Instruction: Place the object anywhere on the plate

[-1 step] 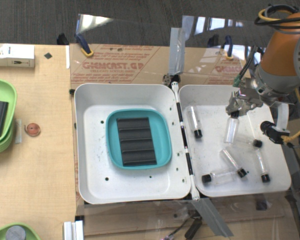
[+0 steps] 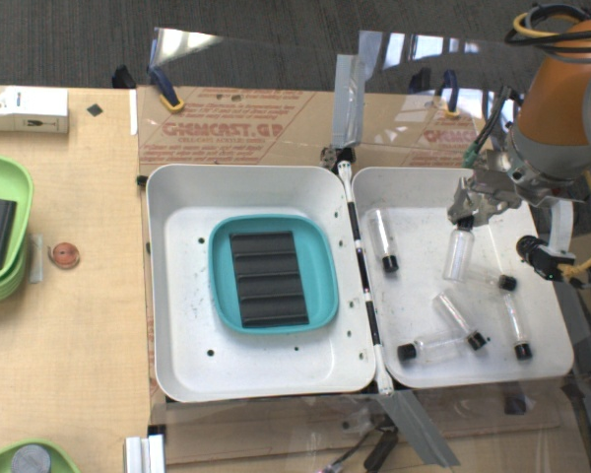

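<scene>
Your arm reached in from the right, grey with its orange band above the wrist; the gripper hung over the back part of the right bin, and a clear tube stood just beneath it, nearly upright; the tube's top met the fingertips and looked pinched between them, though the contact was small and hard to judge.

In that same bin you had five more clear tubes with black caps; one lay near the left wall, cap toward the front; one lay slanted in the middle; one lay along the front, cap to the left; one lay toward the right, cap to the front; a black cap showed near the middle right, its tube hard to make out.

The teal plate sat in the middle of the left bin; a black ribbed insert lay on it; the plate and the held tube were well apart.
</scene>
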`<state>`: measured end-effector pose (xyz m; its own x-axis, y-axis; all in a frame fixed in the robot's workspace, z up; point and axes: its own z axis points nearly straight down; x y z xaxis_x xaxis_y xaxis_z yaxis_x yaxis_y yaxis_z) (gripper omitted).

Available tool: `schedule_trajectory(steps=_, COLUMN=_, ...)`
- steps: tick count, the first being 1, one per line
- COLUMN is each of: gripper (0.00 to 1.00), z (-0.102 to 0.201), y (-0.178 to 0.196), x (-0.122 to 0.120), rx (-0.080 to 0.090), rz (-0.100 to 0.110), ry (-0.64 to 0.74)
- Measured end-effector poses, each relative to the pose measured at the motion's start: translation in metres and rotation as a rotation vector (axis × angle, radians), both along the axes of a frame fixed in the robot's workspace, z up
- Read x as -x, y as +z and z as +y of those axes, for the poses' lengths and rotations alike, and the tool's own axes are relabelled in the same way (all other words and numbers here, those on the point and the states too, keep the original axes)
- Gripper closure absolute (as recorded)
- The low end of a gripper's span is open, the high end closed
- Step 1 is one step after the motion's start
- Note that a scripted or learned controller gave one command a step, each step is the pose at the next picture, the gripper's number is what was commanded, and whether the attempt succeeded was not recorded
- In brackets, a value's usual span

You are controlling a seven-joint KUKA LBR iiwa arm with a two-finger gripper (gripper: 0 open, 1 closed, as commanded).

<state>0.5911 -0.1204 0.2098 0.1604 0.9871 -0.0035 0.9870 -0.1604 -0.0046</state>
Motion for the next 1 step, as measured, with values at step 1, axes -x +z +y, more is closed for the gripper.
schedule_trajectory(steps=1, gripper=1.0, z=-0.0008, y=0.008, x=-0.0001, rx=0.001, rz=0.002, ry=0.001)
